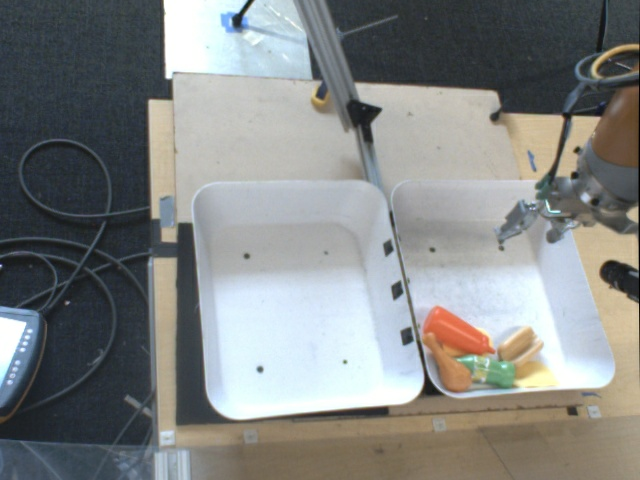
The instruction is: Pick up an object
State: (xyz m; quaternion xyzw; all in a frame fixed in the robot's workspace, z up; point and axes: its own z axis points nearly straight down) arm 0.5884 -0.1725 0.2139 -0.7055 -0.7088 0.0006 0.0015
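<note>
Camera view, looking down at a slant on both bins: I'm watching the arm (618, 138) reaching in from the right edge of the frame, and the gripper (520, 224) is hanging over the upper part of the right bin (470, 218), close to its back right wall. It's sitting well apart from the toys, so my guess is the program is either lining up an approach or just parked high before dropping in.

The things to grab are all bunching up in the lower right corner of that right bin: an orange carrot-looking piece (458, 330), a tan drumstick-shaped one (448, 362) just below it, a green piece (490, 371) touching the drumstick, and a hot-dog-bun thing (520, 344) beside a flat yellow bit (538, 374). They're probably pooling there because the bin floor is sloping toward that corner, which is going to make a clean pick awkward since everything's touching.

The left bin (300, 298) is sitting just beside it, sharing the middle divider.

As for the gripper itself: nothing is showing between the tips, so it isn't carrying anything, but how wide it's set I honestly can't tell from this angle, too small and blurry
</note>
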